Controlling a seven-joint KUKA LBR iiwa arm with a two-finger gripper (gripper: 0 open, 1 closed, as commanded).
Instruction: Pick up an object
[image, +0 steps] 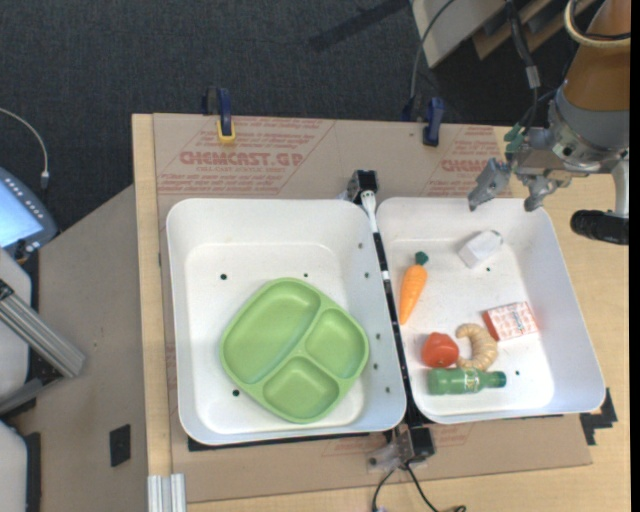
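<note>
The gripper (509, 187) hovers with fingers spread, holding nothing, above the right bin's (570, 300) far edge. Nearest target: the white block (480, 247) near that edge. Centre over it, then descend.

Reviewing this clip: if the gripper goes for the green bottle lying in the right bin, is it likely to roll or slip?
The bottle lies on its side, so a push across it would probably roll it. Its rounded body may slip between two fingers. The shrimp appears to touch it and could shift too.
</note>
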